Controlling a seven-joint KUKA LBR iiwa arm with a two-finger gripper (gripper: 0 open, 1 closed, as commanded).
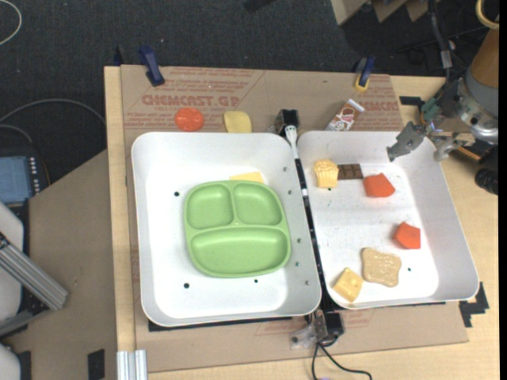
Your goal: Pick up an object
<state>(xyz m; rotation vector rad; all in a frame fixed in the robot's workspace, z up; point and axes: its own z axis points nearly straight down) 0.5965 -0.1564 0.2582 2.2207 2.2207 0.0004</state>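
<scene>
You see two shallow white bins side by side on a cardboard-covered bench. The left bin (154, 212) holds a green divided plate (236, 228) near its centre, with a pale yellow piece (247, 178) showing at the plate's far edge; bare white floor runs along the bin's left and near sides. The right bin (451, 236) carries the loose toy foods. A yellow block (325, 172) and a dark brown bar (350, 172) lie touching near the bin's far-left corner, just beside the divider between the bins. An orange-red block (379, 185) sits just right of the bar. A second orange-red block (407, 235) rests toward the right wall, apart from the others. A tan toast slice (381, 267) and a yellow wedge (348, 284) lie close together near the bin's near edge. The middle of the right bin's floor is open.

The gripper (404, 144) hangs over the far-right corner of the right bin, near its rim; its fingers appear slightly parted with nothing between them. It is apart from every piece; the nearest is the orange-red block beside the bar.

Beyond the bins, on the cardboard, you find an orange disc (188, 119), a yellow lump (237, 122) and a small wrapped snack (344, 117).
</scene>
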